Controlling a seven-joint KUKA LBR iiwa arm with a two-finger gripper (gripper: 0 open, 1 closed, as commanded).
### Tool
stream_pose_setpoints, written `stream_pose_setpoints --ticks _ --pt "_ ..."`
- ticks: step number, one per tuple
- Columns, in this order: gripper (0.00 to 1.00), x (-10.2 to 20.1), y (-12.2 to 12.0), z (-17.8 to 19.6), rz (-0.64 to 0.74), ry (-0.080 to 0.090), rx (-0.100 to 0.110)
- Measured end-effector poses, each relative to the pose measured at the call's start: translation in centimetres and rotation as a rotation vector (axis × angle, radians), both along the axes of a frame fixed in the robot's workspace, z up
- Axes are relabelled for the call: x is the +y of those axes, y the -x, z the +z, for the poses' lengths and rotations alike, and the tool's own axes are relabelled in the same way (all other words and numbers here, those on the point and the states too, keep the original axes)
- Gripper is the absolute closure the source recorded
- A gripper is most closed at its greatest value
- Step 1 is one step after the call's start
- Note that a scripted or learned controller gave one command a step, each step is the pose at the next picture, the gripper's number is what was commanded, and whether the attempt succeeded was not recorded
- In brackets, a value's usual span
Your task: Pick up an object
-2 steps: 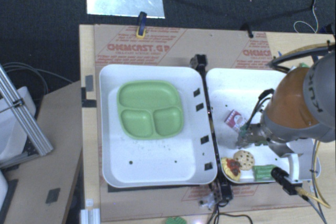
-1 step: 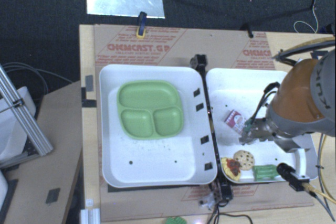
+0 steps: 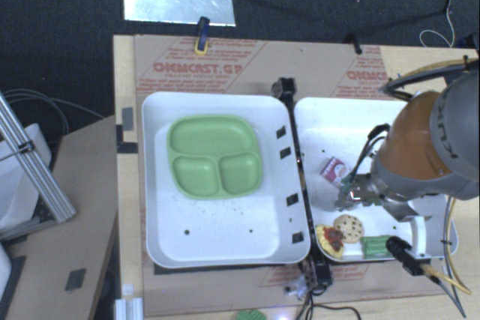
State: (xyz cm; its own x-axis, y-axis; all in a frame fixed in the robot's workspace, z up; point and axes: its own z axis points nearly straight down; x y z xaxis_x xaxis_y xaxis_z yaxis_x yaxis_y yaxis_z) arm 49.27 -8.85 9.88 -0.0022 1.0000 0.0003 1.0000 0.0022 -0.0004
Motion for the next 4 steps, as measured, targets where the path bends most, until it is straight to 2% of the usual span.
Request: stream_pose_setpoints --ticks 1,2,3,4 --pt "1.0 0.3 -10.2 2.4 0.006 0.002 -0.013" --pt "0.0 0.2 -9.6 2.1 0.002 0.001 -0.002" --pt "0.0 -1.8 -7.6 -1.6 -0.003 0.0 0.001" --pt "1.0 -1.7 -7.8 -0.4 0.003 0.001 -0.003"
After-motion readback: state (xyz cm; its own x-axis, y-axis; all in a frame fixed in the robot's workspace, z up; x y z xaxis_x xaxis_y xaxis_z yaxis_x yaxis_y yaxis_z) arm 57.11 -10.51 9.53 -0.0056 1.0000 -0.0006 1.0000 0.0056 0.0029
